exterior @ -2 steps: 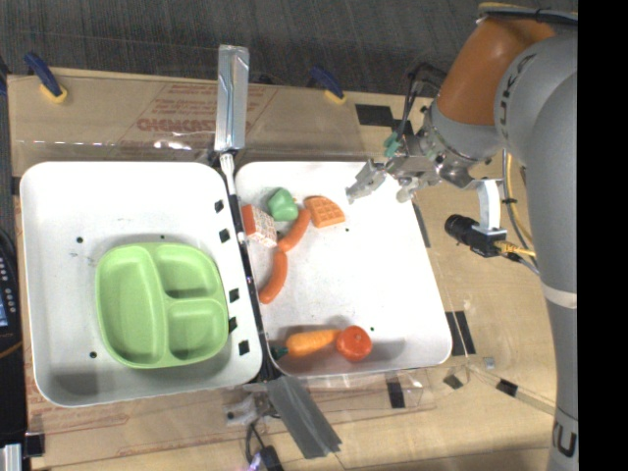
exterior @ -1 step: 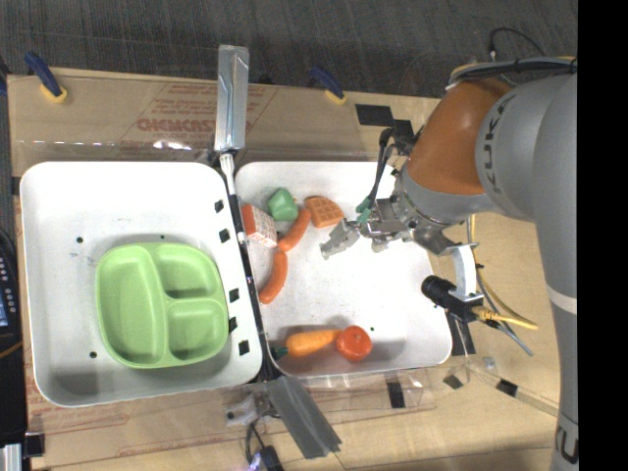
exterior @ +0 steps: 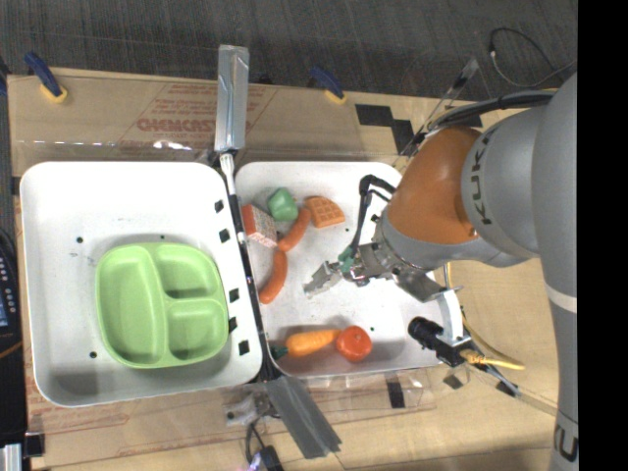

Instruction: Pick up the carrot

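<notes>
**Carrot untouched, gripper hangs up-right of it**

Arm's grey link and orange band (exterior: 442, 199) sit highest, so nearest the lens, coming in from 3 o'clock over the right bin (exterior: 392, 177).

Gripper (exterior: 324, 279) hangs over mid-bin, metal fingertips pointing toward 8–9 o'clock. Fingers look slightly parted with nothing between them. Tips are small and glinting, so low confidence on the exact gap.

Carrot (exterior: 310, 341) lies along the bin's 6 o'clock wall, flat, long axis roughly 9-to-3. Its 3 o'clock end touches or nearly touches a red tomato-like ball (exterior: 354, 342).

Key relation: carrot is at about 6–7 o'clock from the fingertips, near but clearly apart. My read: the closing line should cross the carrot's short axis, i.e. close along 12-to-6, so the wrist probably needs to turn. Bin wall is tight on the carrot's 6 o'clock side, so there's little room for the outer finger. Tomato neighbour may get nudged or grabbed instead.

Other clutter in the right bin:
- red sausage (exterior: 280, 263) at 10 o'clock of the gripper
- green block (exterior: 283, 204) and waffle piece (exterior: 325, 212) near 12

Left bin (exterior: 59, 263) holds a green divided plate (exterior: 162, 304), well apart from the action.

Task stage: approach, no grasp yet.
</notes>
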`<state>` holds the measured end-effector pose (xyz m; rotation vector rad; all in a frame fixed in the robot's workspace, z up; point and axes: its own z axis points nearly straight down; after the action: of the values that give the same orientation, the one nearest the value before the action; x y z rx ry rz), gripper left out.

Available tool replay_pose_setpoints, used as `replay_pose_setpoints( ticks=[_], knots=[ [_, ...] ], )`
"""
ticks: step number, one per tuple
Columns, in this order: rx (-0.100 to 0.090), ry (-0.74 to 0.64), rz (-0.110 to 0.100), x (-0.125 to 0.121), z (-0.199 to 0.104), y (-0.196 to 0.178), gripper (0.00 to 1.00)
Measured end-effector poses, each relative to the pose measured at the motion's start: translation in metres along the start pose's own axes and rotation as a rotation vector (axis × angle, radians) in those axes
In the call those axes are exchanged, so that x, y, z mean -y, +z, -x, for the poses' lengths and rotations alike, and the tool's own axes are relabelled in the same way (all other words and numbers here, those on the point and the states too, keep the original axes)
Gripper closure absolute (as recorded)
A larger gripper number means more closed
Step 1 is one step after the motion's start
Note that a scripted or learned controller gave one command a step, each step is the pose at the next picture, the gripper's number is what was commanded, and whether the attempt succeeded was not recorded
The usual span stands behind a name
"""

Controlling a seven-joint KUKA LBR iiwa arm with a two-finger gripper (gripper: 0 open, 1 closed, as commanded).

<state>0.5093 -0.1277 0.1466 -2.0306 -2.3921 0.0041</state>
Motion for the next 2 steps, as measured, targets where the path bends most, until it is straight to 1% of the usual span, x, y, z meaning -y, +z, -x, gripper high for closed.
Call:
replay_pose_setpoints(
  ticks=[1, 2],
  knots=[
    [0.0, -0.328, 0.002, 0.027, -0.037, 0.056, 0.0],
    [0.001, -0.285, 0.003, 0.029, -0.024, 0.056, 0.0]
  ],
)
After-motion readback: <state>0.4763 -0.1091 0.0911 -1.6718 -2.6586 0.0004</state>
